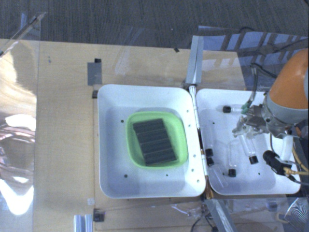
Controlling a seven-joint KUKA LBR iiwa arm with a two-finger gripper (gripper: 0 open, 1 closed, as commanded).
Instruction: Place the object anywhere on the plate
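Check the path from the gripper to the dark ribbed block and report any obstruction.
The dark ribbed block already lies on the green plate in the left bin. The gripper hangs over the right bin. Between them stand only the bins' adjoining rims.

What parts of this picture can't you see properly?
- The pincer in the camera view: its fingers look clear and blend into the right white bin, so their spacing is unreadable.
- The grey arm with the orange band: cut off by the right edge.
- The dark ridged rectangular block on the green square plate: too coarse to tell what it is.
- Small black bits in the right bin: too small to identify.
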